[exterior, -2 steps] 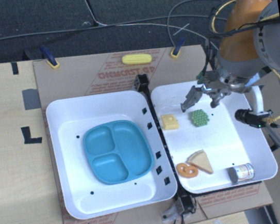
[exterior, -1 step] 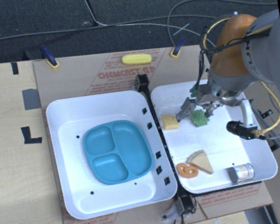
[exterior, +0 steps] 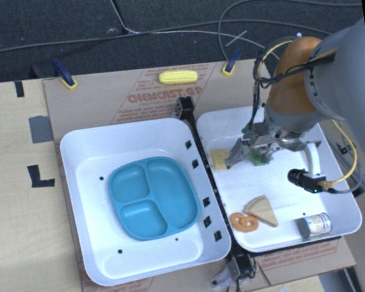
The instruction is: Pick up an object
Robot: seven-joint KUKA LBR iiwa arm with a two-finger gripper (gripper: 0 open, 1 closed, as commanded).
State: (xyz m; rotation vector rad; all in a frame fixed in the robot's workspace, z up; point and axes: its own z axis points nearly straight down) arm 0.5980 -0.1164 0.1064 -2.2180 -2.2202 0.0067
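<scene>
Nearest the camera, along the front of the right bin (exterior: 347,223), a small can (exterior: 314,225) lies on its side in the corner. Just to its left sit a tan wedge (exterior: 263,211) and an orange ring (exterior: 243,222), touching or nearly so. All three lie loose on the bin floor, well apart from the arm.

The left bin (exterior: 80,191) holds a blue divided plate (exterior: 153,197), lying flat near its middle.

Farther back in the right bin, the end effector (exterior: 259,149) is low over the floor, by a small green object (exterior: 260,157) and near a pale yellow block (exterior: 220,159) against the bin's left wall. The green piece appears to sit at or under the fingertips, but the view is too cluttered there to say whether it is between them, and whether the fingers are spread or closed cannot be told. Nothing can be called held.

The step in hand looks like the approach or the closing on a target, most likely the green object, with the yellow block as the other candidate. The next move calls for the fingers to straddle one item cleanly, close on it, and then lift straight up, clear of the bin wall and the neighbouring block.

Beyond the bins, on the cardboard covering the tabletop (exterior: 6,148), a yellow corn-like toy (exterior: 177,76) lies alone.
</scene>
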